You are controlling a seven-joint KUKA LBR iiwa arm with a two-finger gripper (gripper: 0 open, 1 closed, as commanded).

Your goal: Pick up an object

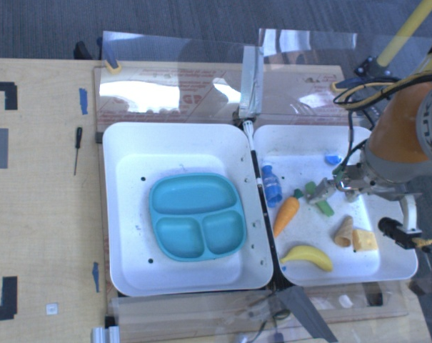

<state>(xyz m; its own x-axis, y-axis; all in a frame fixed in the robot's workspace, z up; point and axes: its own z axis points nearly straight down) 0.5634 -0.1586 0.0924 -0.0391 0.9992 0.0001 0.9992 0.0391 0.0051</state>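
Two white bins sit side by side on the bench, and the metal divider between them serves as the landmark; left of the divider is the left bin, holding one teal plate with three compartments, one long and two smaller, the plate lying near the bin's middle; just right of the divider, in the right bin, lies one small blue bottle, close against the divider; a little lower and slightly farther from the divider is one orange carrot, tilted; below that, toward the bin's near edge, is one yellow banana; farther right of the divider are green pieces, their number hard to tell, at the tip of the gripper; whether its fingers are apart or closed, and whether they grip anything, I cannot tell; one small blue piece lies above it; farther right still are one tan cone-shaped piece and one yellow wedge, touching; the grey and orange arm stands farthest from the divider.
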